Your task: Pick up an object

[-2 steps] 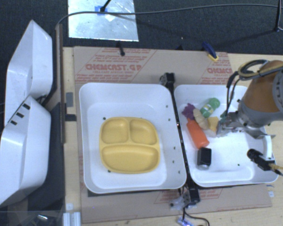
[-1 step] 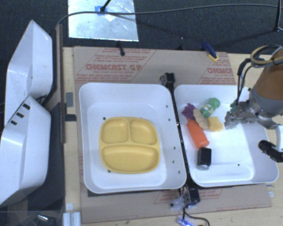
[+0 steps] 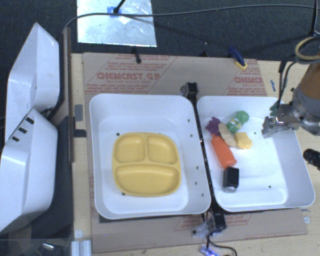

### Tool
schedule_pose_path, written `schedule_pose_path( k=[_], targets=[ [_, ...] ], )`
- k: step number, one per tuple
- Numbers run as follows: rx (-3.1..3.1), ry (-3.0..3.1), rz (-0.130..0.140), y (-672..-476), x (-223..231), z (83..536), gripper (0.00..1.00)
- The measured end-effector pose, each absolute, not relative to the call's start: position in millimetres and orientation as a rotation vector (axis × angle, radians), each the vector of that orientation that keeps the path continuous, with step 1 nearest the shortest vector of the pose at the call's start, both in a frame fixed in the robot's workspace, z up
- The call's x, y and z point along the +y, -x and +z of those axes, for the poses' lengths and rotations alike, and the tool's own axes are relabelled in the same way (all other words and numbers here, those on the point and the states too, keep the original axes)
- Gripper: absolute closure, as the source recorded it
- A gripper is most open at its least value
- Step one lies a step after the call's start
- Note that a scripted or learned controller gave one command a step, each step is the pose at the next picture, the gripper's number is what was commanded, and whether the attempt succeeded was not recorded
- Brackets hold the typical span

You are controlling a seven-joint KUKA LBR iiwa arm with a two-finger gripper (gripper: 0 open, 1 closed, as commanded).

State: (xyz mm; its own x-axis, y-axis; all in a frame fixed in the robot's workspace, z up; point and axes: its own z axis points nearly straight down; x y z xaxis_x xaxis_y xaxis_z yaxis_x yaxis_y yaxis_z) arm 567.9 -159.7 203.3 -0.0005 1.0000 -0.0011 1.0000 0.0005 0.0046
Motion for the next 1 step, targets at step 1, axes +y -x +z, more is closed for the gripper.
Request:
schedule_pose_path(
  k=[1],
  targets=[
    [2.218, -2.217, 0.006, -565.1, -159.3, 266.0, 1.00]
  ],
)
